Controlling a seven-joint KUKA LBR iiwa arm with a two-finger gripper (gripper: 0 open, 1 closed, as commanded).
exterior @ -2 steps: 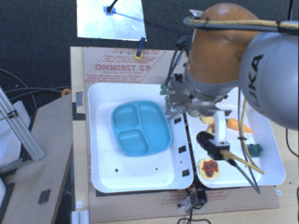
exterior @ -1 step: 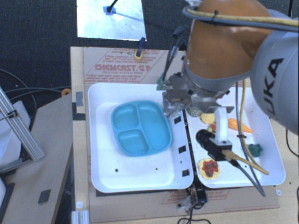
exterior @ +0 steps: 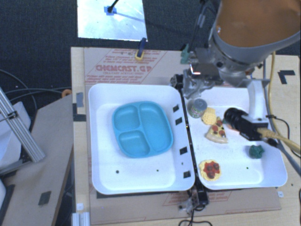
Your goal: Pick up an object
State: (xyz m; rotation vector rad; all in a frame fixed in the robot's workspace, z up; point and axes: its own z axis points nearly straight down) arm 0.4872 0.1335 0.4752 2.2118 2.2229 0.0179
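- Choosing one target comes first: the grey round object (exterior: 197, 108) lies at the far left of the right bin (exterior: 277, 173), close to the wall shared with the left bin (exterior: 101, 173), and it looks the likeliest pick, being closest to the gripper (exterior: 197, 89)
- Coming down straight over its middle seems wise: a yellow cracker (exterior: 209, 116) sits just beside it on the right and the bin wall stands just to its left, so a slanted approach could knock either
- Other candidates lie nearer in the same bin: a pizza slice (exterior: 217, 133) near the cracker, a round pizza (exterior: 210, 169) by the near edge, a green lump (exterior: 256, 151) further right
- The gripper hangs over the far left corner of the right bin, just beyond the grey round object; nothing shows held in it, and whether it touches the object cannot be judged
- How wide it stands open I cannot tell
- The blue divided plate (exterior: 141, 128) in the left bin plays no part here
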